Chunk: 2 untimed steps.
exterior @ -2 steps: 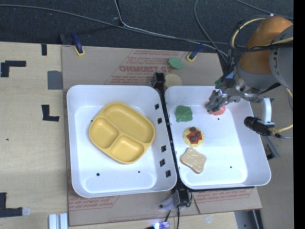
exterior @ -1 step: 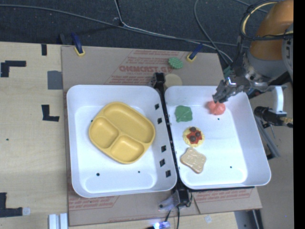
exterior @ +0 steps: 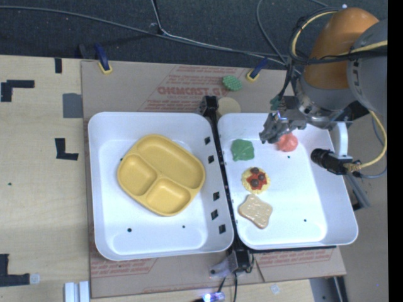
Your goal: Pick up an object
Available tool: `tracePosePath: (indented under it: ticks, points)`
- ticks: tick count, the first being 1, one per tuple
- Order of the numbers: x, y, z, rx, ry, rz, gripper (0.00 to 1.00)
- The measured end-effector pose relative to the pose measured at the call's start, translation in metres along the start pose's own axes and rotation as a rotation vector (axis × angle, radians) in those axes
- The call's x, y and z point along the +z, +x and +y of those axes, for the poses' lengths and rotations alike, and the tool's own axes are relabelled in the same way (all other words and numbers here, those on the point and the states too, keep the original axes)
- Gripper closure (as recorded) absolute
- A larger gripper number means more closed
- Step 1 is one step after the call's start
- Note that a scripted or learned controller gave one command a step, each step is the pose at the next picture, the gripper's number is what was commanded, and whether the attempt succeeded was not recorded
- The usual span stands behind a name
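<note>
In the camera view, the end effector (exterior: 272, 133) hangs low over the right bin (exterior: 327, 228), near its top edge. A small red thing (exterior: 288, 143) lies just beside it on the bin floor. I cannot tell how the end effector is set, wide or narrow, and I see nothing held in it.

Three more toys lie in the same bin: a green leaf (exterior: 242, 149), a little round tart (exterior: 255, 180) and a piece of toast (exterior: 255, 211). The left bin (exterior: 107, 231) holds a yellow tray (exterior: 161, 174).

So I think the pick is not done yet. The arm is close to the red thing, but grabbing and lifting are left.
</note>
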State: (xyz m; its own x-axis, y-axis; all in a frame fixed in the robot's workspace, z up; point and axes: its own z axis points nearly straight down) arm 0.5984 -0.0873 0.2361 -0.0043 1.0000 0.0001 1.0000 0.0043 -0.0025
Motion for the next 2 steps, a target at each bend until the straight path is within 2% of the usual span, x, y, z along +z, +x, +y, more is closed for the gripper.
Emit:
tracePosePath:
  ticks: [2]
  points:
    - [0.023,0.102,-0.025,-0.002,0.001,0.001,1.00]
